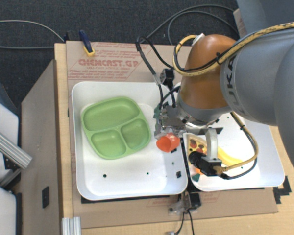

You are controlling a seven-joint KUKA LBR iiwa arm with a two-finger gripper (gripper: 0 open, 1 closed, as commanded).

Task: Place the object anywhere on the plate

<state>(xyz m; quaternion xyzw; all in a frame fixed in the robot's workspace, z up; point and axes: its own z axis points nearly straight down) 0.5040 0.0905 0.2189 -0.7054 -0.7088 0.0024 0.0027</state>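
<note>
Dark carpet all round, and in the middle the brown bench [41, 131], with a sheet of red-lettered cardboard [112, 58] under two white bins set side by side; at 12 o'clock on the bench's far edge sits a blue and yellow clamp [87, 44], and black cables [149, 62] trail across the cardboard; now to the left bin [127, 182], where the green plate [110, 116], three compartments, lies flat toward 10 o'clock of the bin floor with nothing on it; the grey arm [267, 72] sweeps in from 3 o'clock, orange band [208, 67] bulging over the divide between the bins, and the gripper [165, 132] hangs down just inside the left bin's right wall; right below its tip is the orange-red object [167, 143], at about 4 o'clock from the plate, just beside the rim and apart from it, not on the plate; whether the gripper is open or clamped on that object I cannot tell, since the wrist hides that part, and I cannot tell whether the object rests on the bin floor or hangs clear of it; over in the right bin [267, 155] a yellow, banana-like thing [230, 157] lies near 9 o'clock, with a small pale speckled item [196, 144] just beside the bin's left wall, too small to make out.
</note>
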